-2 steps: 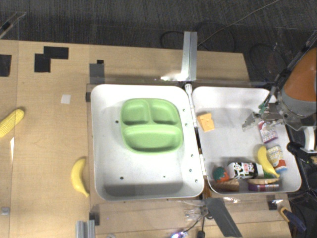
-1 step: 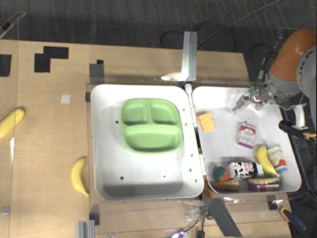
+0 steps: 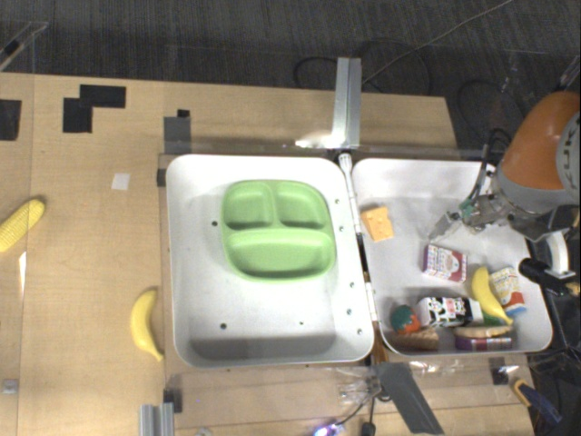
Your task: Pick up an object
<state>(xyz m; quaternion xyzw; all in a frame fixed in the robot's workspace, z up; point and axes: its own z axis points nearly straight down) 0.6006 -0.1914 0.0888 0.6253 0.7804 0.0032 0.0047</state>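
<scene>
Over right bin (image 3: 408, 184) I see hand (image 3: 457, 218) above bare floor, finger state indeterminable. Pink carton (image 3: 444, 262) just below it, banana (image 3: 485, 295) nearby. Green tray (image 3: 277, 228) in left bin (image 3: 195, 271).

arm (image 3: 542, 166): grey rounded body with a broad orange band above the wrist, cut off by the right edge of the camera view
wrist: pale grey collar under the orange band, darker grey below it
gripper (image 3: 451, 222): small metallic grey fingers on a dark mount with a touch of teal
cable: thin dark line running along the arm's left side
</scene>
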